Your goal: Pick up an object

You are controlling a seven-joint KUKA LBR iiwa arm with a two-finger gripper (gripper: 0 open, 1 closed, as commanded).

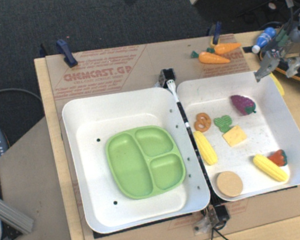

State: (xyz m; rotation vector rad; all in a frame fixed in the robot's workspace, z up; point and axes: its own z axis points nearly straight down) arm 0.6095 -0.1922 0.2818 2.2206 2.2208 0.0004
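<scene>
Bench [108,67], two white bins [82,121], dark floor [1,33]

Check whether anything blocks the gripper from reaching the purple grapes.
Nothing visible does. The gripper sits at the right bin's far right corner, and the grapes lie just inside on bare bin floor, apart from the other toys.

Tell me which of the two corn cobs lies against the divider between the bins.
The corn cob at the right bin's left edge, below the pretzel; the other corn cob lies near the red pepper.
</scene>
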